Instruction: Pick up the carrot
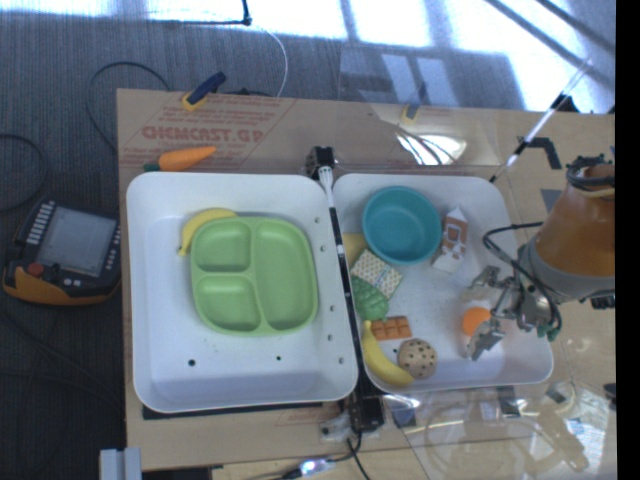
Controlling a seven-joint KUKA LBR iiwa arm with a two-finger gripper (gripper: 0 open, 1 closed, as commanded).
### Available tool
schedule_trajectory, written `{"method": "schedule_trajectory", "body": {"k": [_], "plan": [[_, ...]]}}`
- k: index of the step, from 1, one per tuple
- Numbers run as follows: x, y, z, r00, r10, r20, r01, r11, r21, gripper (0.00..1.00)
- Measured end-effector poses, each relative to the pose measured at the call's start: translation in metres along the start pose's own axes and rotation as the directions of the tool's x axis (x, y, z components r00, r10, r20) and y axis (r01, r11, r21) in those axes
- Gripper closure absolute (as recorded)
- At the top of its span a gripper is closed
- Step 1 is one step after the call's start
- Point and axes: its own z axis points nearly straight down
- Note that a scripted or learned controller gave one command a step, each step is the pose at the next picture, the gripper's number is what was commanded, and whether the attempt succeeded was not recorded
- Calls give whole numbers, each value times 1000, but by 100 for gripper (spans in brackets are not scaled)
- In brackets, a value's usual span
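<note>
Reaching in from your right, the arm (580, 238) hung over the right bin (520, 368), its gripper (483, 320) low near that bin's right side. Your fingers (487, 343) stood a little apart, closed in on a small orange piece (475, 319) that sat between them; I cannot tell whether that piece was a carrot. A carrot (186, 156) lay outside both bins, on the bench (300, 128) just above the left bin's (145, 368) upper left corner. You had a green divided plate (252, 274) in the left bin, with a banana (200, 223) at its upper left edge. In the right bin stood a teal bowl (401, 224), a small carton (453, 238), a second banana (382, 358), and a brown speckled ball (416, 357).
</note>
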Motion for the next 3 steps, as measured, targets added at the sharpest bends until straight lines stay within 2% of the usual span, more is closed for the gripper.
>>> {"method": "schedule_trajectory", "body": {"k": [1,2,3], "plan": [[-4,0,-12,1000,5,14,-5,1000,0,100],[-7,75,-20,994,108,-4,-108,994,0,100],[18,125,-2,972,236,13,-236,972,-3,100]]}}
